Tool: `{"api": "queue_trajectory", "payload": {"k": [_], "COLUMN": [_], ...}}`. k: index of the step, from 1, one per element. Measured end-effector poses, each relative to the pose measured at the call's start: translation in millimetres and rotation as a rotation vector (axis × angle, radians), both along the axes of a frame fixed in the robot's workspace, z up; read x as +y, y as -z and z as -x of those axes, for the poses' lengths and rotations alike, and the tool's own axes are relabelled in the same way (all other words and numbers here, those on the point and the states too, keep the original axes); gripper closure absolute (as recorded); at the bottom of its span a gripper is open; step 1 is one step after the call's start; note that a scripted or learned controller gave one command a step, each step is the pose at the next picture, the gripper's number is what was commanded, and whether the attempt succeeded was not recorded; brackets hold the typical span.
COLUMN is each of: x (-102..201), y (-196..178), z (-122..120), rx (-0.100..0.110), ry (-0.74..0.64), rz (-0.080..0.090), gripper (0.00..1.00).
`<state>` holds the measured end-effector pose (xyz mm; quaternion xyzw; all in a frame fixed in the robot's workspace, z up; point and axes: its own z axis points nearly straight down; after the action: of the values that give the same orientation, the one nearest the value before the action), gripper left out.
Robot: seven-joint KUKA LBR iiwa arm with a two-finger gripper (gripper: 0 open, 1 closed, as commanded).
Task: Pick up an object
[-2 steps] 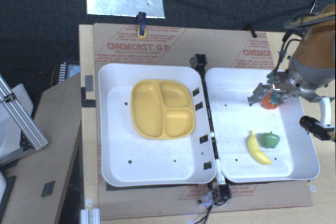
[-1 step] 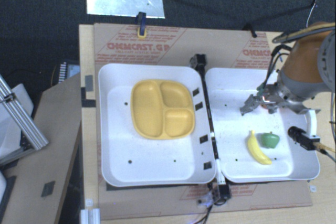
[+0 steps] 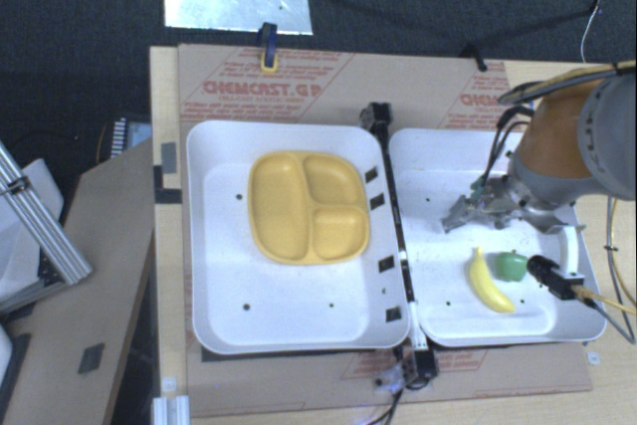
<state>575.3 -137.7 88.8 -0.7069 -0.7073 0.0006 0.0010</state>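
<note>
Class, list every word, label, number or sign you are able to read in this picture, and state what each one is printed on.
"CHEMCAST GP", in red, repeated across the brown protective sheet under the two white bins; clearest above the left bin.
The same red print runs slanted near the sheet's upper right corner, cut off there and too blurred to read for certain.
Nothing readable on the yellow divided plate, banana or green object.
</note>
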Motion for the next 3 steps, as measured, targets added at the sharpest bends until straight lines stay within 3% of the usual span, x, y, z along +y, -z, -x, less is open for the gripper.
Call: {"api": "queue_trajectory", "payload": {"k": [1, 3], "x": [-0.7, -0.3], "y": [-13.9, -132.8], "z": [-1.7, -4.5], "rx": [-0.005, -0.01], "ry": [0.0, -0.004], "rz": [0.002, 0.002], "gripper": [1.0, 1.0]}}
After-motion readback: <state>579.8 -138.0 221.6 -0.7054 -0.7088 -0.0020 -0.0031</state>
